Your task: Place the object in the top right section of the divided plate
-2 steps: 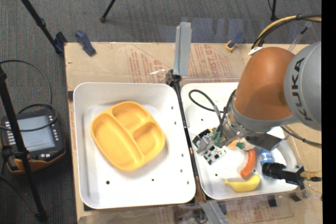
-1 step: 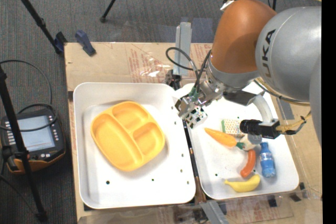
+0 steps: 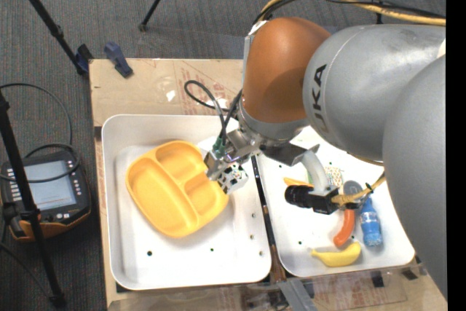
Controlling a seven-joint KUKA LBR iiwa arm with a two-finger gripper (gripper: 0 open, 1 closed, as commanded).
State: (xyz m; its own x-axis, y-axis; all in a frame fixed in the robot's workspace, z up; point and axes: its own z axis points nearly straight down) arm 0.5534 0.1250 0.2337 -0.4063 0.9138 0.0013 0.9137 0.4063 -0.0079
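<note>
Pincer (image 3: 224, 170) low at 3 o'clock edge of yellow divided plate (image 3: 175, 189) in left bin (image 3: 124, 258); clamped on small white-and-black object (image 3: 233, 176), held just off plate's rim. Banana (image 3: 336, 255), blue bottle (image 3: 370, 226) in right bin (image 3: 291, 258).

On the grey shell of my arm (image 3: 378, 91) I read the black letters "KA", the tail of a brand name, running sideways. The handheld screen (image 3: 47, 186) on the floor is too blurred to read.
</note>
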